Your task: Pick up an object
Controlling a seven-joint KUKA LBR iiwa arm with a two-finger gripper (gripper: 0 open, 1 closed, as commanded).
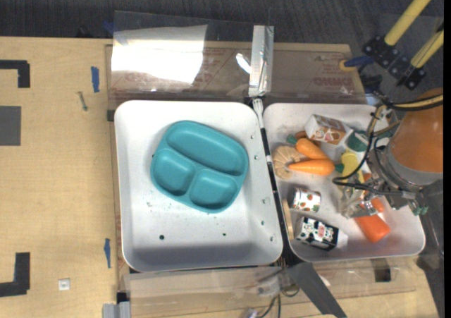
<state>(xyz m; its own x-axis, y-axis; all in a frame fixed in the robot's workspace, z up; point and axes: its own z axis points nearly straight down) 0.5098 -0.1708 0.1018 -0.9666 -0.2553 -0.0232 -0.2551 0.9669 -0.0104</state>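
Left bin (pixel 134 168): holds a teal divided plate (pixel 199 164), upside up with three compartments, lying near the middle.
Right bin (pixel 416 242): crowded with small things (most of them toy food).
Top of right bin: a small printed carton (pixel 325 129), tilted, with a carrot (pixel 311 148) just below it and a second carrot (pixel 311 166) under that.
Left edge of right bin: a tan ridged piece (pixel 285 157) touching the carrots.
Middle of right bin: a yellow piece (pixel 349 163) and a small white cup with red marks (pixel 306 201).
Bottom of right bin: a black-and-white box (pixel 316 233) and an orange cylinder (pixel 371 226).
Tool (pixel 359 197): low over the right bin beside the orange cylinder; I cannot tell its state through the cables.
Table (pixel 49 190): pale wood with black tape marks.
Room: dark floor beyond, yellow struts (pixel 416 3) at upper right.
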